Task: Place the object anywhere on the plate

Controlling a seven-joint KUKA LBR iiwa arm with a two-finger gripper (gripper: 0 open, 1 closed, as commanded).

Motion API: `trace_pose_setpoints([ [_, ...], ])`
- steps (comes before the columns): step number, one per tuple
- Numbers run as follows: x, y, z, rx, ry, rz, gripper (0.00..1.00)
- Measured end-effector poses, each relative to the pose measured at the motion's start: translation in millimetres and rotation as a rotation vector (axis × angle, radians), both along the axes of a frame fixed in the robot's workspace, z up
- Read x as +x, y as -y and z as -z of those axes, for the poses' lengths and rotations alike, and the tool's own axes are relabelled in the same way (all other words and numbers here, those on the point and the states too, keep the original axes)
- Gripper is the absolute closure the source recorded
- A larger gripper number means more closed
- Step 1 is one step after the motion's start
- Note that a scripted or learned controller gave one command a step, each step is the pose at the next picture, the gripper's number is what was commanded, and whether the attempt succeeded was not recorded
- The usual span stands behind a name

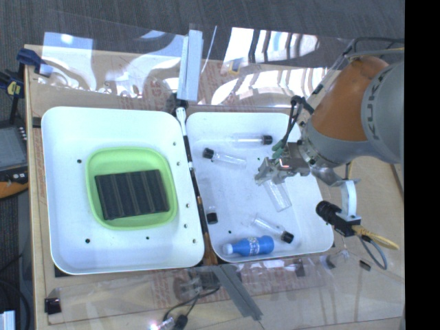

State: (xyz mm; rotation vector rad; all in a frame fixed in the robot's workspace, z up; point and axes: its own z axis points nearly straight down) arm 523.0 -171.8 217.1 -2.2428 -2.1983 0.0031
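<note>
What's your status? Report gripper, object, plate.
Gripper low over right bin, among clear tubes. Grasp unconfirmed. Green plate in left bin, dark ridged insert on it.

Orange-handled tool (15, 185) beside left bin (62, 126)

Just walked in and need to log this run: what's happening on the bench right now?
The KUKA arm has reached into the right bin, its gripper low among several clear vials with black caps and a blue bottle. No vial can be seen between its fingers. The green plate with a dark ribbed insert waits in the left bin.
</note>
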Motion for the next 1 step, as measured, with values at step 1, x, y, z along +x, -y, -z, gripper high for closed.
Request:
trace_pose_setpoints([
  [1,0.0,0.1,0.0,0.000,0.000,0.000,0.00],
])
